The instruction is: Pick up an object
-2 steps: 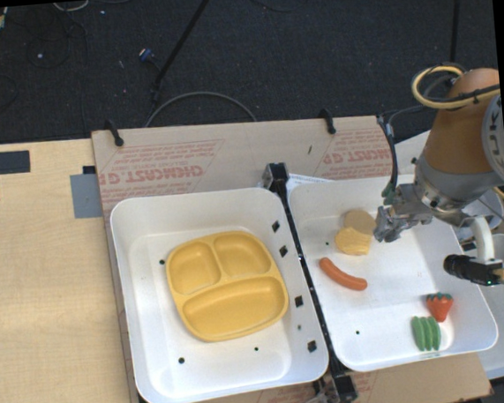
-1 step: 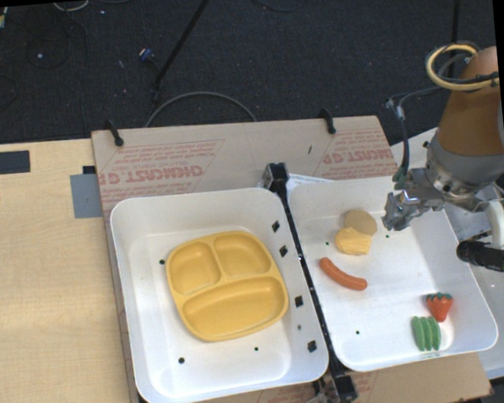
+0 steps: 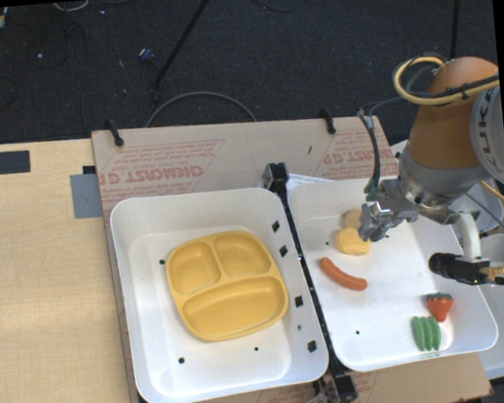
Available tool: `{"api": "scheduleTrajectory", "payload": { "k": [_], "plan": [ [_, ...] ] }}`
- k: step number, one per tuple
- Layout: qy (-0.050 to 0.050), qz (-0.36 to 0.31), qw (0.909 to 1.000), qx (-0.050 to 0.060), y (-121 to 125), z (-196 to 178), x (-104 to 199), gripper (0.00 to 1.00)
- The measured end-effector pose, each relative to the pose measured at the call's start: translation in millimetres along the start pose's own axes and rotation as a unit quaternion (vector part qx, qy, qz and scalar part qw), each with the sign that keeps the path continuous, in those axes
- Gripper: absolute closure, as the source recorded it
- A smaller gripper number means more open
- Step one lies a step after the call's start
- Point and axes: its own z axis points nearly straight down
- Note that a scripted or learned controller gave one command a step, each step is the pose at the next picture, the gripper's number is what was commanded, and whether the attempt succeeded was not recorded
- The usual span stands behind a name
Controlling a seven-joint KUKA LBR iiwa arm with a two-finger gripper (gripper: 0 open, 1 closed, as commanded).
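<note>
Down front in the right bin point(image 3: 478, 343): green pods point(image 3: 427, 333), strawberry point(image 3: 439, 306), then sausage point(image 3: 342, 274).

Further back, yellow lump point(image 3: 353, 242) touching gripper point(image 3: 374, 224) at its edge, not seen between the fingers; can't tell fingers' spread. Could easily go wrong: off-centre closing probably just nudging the lump toward the divider. Yellow tray point(image 3: 227, 284) over in left bin point(image 3: 150, 339).

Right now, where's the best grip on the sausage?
Grip the sausage across its middle, coming straight down from above. It lies flat and alone on the right bin's floor, long axis running diagonally, so I'd set the fingers across the narrow width, either side of it.
</note>
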Motion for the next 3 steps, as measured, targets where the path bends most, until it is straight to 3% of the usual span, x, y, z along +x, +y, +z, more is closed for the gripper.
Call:
{"api": "scheduleTrajectory", "payload": {
  "k": [3],
  "plan": [
    [0.0,0.0,1.0,0.001,-27.9,1.1,140.8,1.0]
  ]
}}
